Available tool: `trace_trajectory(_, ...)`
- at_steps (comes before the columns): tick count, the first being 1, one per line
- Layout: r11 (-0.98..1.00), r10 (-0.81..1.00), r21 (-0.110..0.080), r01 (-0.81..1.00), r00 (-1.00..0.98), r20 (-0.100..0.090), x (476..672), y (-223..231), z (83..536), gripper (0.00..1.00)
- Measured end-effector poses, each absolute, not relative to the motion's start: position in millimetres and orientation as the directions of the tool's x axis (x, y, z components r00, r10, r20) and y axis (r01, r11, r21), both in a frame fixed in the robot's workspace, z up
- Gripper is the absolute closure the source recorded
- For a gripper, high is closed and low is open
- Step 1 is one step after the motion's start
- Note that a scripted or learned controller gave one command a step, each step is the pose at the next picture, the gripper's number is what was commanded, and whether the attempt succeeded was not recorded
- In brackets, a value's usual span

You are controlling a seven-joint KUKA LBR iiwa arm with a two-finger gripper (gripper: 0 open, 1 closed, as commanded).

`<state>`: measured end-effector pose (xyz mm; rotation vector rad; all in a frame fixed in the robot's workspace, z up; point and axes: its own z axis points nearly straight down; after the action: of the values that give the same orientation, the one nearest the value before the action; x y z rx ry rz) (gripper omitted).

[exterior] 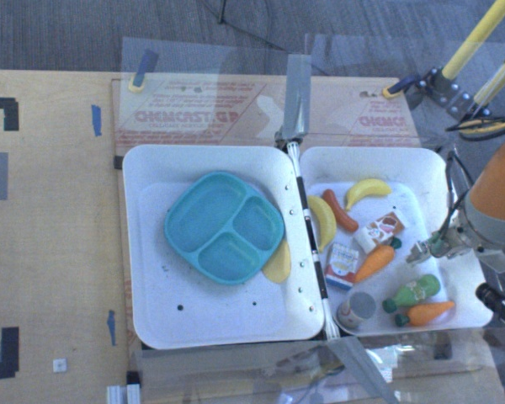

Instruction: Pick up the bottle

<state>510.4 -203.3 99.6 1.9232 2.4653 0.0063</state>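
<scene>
One bottle (417,291) lies just below-left of the gripper (427,249), long axis tilted left-down; finger state unclear.

Robot lab: taped bench (50,251), twin white bins (143,225).

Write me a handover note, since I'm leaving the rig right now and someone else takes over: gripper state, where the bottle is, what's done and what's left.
Gripper: over the right bin, near its right wall, holding nothing that I can see.
Green bottle: lying on its side in the right bin's lower right part, just below and left of the gripper, with an orange carrot right against it.
Also in that bin: two bananas, another carrot, small cartons, a grey cup. The left bin bears a teal divided plate.
Done: arm brought near the bottle.
Left: grasp the bottle and lift it.
</scene>
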Motion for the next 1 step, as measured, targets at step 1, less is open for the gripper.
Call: trace_trajectory(1,0.243,0.97,0.012,0.97,-0.242,-0.009,510.2,-203.8,99.5,0.0)
